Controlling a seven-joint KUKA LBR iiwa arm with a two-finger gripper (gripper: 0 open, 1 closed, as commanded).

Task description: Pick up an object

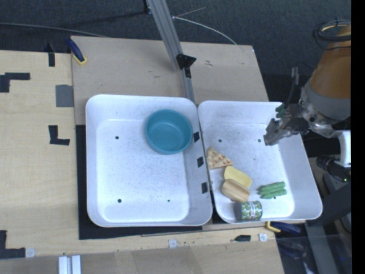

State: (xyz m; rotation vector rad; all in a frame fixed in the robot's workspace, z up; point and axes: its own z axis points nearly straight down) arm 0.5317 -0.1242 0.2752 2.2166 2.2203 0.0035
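My gripper [274,135] hangs over the right side of the right bin [251,119], near its right wall, with nothing visible between its fingers. Below and left of it lie a waffle-patterned wedge [216,158], a yellow block [238,177], a tan bread roll [234,191], a green pod-like piece [272,190] and a small green-labelled can [250,210] on its side. A blue bowl [168,131] sits upright at the back right of the left bin [114,170].
A slanted metal pole [168,33] crosses the bench behind the bins and ends at the gap between them. Black clips [201,161] sit along the divide. The arm's orange band [336,67] is at the far right.
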